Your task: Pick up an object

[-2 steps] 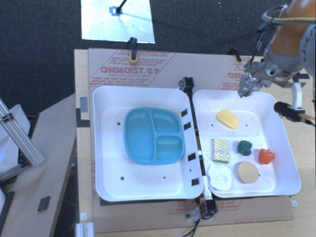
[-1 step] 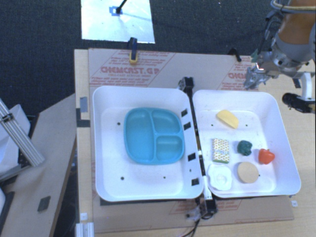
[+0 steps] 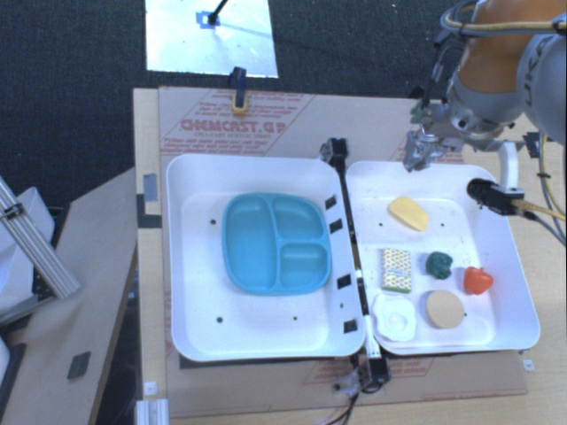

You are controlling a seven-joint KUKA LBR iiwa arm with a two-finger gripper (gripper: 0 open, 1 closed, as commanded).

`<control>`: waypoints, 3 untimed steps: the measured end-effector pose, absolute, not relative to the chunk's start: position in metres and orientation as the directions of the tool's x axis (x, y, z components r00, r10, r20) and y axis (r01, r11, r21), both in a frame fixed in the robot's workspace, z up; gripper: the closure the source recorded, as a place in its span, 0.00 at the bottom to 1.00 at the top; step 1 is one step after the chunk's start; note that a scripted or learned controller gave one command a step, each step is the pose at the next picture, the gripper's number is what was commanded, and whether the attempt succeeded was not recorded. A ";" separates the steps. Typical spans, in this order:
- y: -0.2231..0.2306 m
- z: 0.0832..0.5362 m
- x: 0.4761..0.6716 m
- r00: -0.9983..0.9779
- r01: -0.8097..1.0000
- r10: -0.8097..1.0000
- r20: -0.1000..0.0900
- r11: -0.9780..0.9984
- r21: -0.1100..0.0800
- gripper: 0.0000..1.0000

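Grey arm w/ orange band reaches in from right; pincer (image 3: 419, 151) points down, state prob. too blurred to tell.

End effector (image 3: 420, 155) tip too small/blurred, finger state unclear. Arm (image 3: 514, 51) up-right of it cut by top & right edges. Print on box (image 3: 397, 270) below it unreadable.

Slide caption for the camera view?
Gripper above right white bin of small items; blue divided plastic tray in left.
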State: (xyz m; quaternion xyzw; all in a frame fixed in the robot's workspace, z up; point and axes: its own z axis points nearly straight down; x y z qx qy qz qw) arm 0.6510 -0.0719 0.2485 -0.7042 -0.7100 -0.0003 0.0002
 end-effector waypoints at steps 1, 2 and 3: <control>-0.020 0.235 0.640 -0.009 1.000 1.000 0.001 0.009 0.000 1.00; 0.039 0.235 0.625 -0.009 1.000 1.000 0.001 0.009 0.000 1.00; 0.094 0.243 0.622 -0.010 1.000 1.000 0.002 0.010 0.002 1.00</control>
